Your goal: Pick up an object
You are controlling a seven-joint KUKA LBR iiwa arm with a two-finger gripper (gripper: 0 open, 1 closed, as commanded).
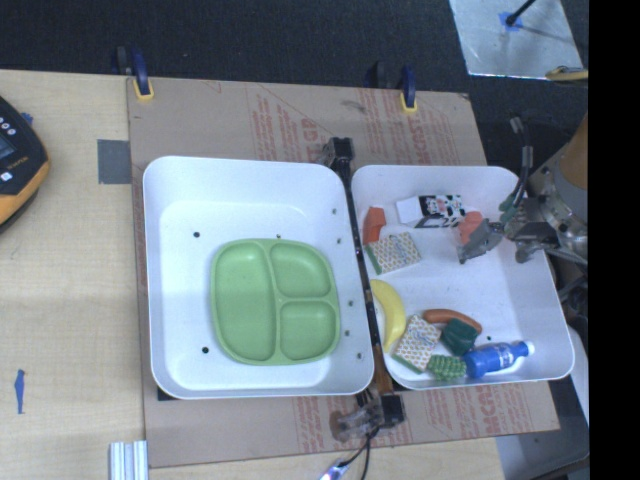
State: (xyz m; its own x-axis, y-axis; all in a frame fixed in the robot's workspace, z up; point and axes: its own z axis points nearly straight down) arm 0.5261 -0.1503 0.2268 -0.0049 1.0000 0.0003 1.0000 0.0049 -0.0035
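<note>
Hovering tool [487, 240] over right bin [535, 278], orange piece [469, 225] just beside

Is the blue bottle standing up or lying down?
Lying down. The blue bottle rests on its side along the near edge of the right bin, its pale cap end pointing right.

Green divided plate [273, 301] lies in left bin [170, 353]. Cardboard sheet [250, 118] under both bins, held by blue clamps [141, 73]. Yellow-black device [15, 168] at bench's left edge.
</note>
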